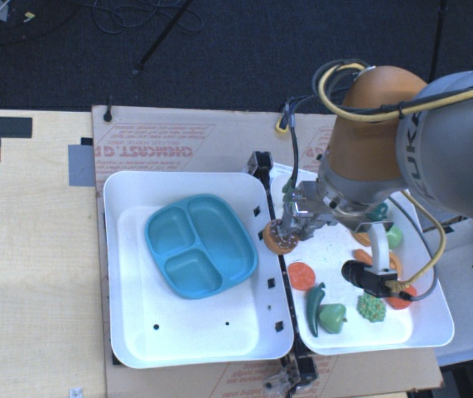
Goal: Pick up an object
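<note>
My gripper (287, 227) hangs over the rims where the two bins meet, at the right bin's (435, 330) left side. A small brown-orange round piece (279, 240) sits right at its fingertips, and the fingers look shut on it. Below it in the right bin lie a red disc (301, 275), a dark green chili (314, 299), a green pepper (332, 317) and a broccoli floret (372, 308). An orange carrot (380, 260), a pale green piece (395, 238) and a red piece (403, 298) lie partly behind the arm.
The left bin (137, 322) holds a blue divided plate (199, 245) tilted across its middle. The arm's grey body and orange band (377, 139) cover the right bin's back part. Cardboard lies under both bins.
</note>
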You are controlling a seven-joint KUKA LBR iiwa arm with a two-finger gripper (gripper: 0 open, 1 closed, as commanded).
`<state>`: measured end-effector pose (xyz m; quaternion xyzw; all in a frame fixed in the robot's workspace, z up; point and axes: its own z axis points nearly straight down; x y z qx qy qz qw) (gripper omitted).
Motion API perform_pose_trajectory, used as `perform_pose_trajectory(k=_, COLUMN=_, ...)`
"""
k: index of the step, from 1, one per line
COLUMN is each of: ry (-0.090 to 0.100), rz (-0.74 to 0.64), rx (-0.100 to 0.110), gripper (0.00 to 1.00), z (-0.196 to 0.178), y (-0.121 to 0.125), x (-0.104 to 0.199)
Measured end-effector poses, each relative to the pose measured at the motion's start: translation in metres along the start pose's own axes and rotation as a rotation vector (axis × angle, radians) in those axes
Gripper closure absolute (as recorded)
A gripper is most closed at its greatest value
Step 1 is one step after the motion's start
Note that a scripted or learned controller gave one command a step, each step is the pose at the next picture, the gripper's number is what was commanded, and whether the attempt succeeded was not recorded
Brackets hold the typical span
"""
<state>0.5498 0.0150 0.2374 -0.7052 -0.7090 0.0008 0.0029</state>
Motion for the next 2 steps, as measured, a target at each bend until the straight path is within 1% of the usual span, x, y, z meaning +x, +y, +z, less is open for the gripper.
perform_pose_trajectory(k=1, ry=-0.001, rz=0.0, rx=0.002, gripper=1.0, z=0.0009, y=-0.029, x=0.0511)
perform_pose_trajectory(k=2, ry=-0.003, rz=0.003, rx=0.0, gripper=1.0, z=0.0013, y=-0.0286, x=0.0552)
